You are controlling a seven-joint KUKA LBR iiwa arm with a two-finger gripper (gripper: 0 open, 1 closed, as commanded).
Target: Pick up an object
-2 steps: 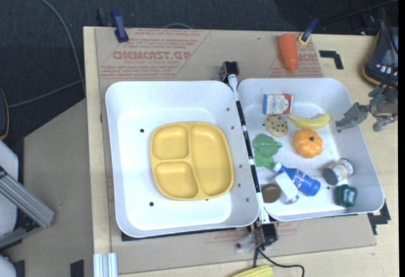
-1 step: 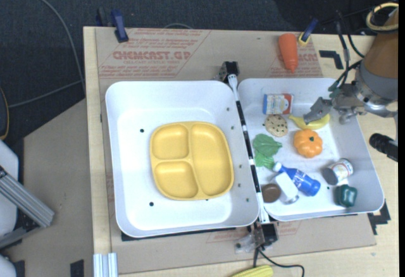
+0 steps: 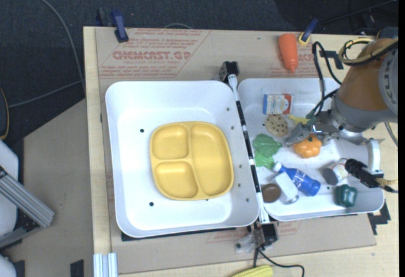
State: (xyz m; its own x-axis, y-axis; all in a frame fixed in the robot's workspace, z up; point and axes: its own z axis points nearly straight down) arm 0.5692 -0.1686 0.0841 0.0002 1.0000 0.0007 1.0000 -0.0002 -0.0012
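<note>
My gripper is low in the right bin, at the end of the grey arm with its orange band. It sits right against the upper left side of a small orange fruit, touching or nearly touching it. A round speckled cookie lies just left of the gripper. A green leafy toy rests below the cookie. The arm hides the back right part of the bin.
The right bin also holds a white and blue carton, a blue bottle, a brown disc, a teal cup and a grey cylinder. A yellow divided plate lies in the left bin. An orange carrot lies on the bench behind.
</note>
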